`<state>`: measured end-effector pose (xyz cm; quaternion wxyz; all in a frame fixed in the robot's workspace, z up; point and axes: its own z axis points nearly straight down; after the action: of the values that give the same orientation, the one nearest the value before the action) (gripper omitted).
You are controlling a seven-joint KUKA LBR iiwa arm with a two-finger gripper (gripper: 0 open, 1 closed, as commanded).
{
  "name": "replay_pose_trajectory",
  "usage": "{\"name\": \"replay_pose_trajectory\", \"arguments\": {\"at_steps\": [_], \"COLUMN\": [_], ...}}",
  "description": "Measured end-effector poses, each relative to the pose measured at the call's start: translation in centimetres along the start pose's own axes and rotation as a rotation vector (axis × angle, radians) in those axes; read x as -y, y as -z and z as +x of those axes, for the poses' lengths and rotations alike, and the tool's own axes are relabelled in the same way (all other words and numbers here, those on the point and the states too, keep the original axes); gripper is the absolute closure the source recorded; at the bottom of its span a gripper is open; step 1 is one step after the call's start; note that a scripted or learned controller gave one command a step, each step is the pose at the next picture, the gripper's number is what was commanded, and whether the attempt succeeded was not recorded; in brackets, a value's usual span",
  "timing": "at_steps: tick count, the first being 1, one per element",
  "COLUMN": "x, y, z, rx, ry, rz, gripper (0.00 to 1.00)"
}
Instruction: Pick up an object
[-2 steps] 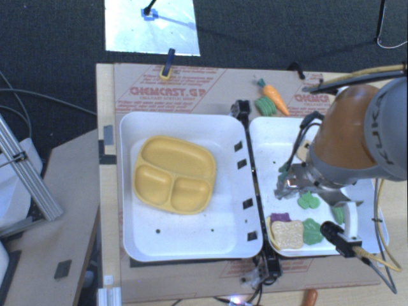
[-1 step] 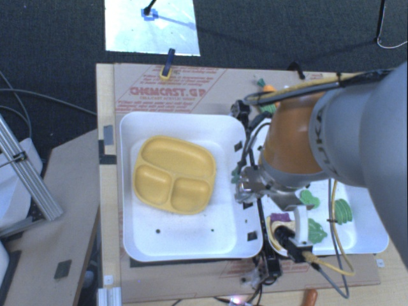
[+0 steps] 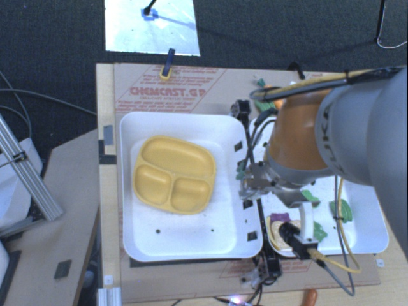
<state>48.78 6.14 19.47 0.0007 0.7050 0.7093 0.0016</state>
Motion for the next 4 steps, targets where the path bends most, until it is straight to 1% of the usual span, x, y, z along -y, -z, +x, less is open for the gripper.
{"name": "replay_pose_trajectory", "arguments": {"at_steps": [1,2,3,4], "x": [0.0,0.0,-0.1,0.1], "y": [6.0,8.5,9.5,8.5], "z": [-0.2,-1.5,-1.4,-1.6], "rx": [0.0,0.001,0.001,0.001], "ry": [-0.001,-0.003,0.006,-0.003], "rz": [-0.004,-0.001,-0.002,0.002], "gripper": [1.0,1.0,1.0,1.0]}}
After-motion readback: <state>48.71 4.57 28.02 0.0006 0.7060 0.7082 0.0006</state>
